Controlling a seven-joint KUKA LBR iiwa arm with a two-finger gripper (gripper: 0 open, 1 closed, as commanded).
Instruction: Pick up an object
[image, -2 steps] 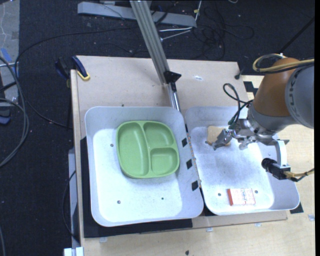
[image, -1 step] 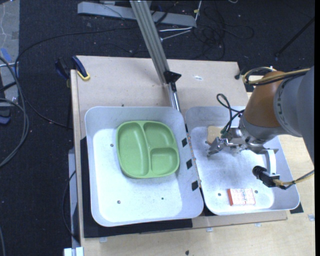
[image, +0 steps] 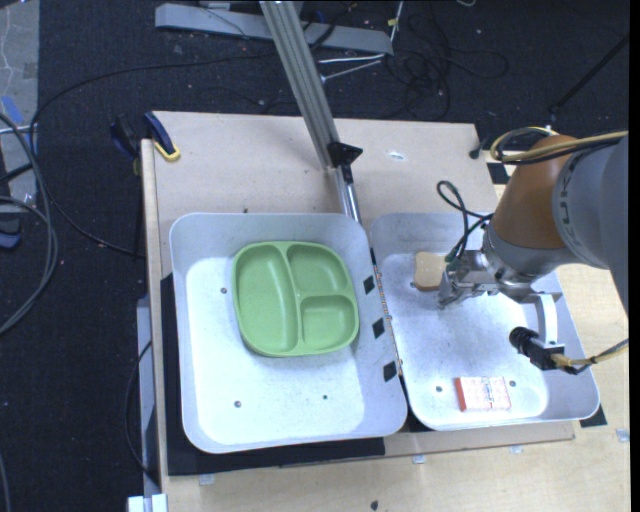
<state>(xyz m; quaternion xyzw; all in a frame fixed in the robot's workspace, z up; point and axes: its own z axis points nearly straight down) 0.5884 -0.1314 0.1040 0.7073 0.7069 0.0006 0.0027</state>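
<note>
A tan wooden block (image: 429, 270) lies near the back left of the right bin (image: 520, 405). My gripper (image: 449, 288) hangs low just to the right of the block, close beside it, under the grey wrist with its orange band. A small red and white box (image: 484, 393) lies flat near the front of the same bin, well clear of the gripper. A green divided plate (image: 296, 298) rests in the left bin (image: 215, 400).
A slanted metal pole (image: 312, 90) rises from the bench behind the bins. Black clips (image: 381, 325) line the seam between the two bins. Cables loop around the wrist at the right.
</note>
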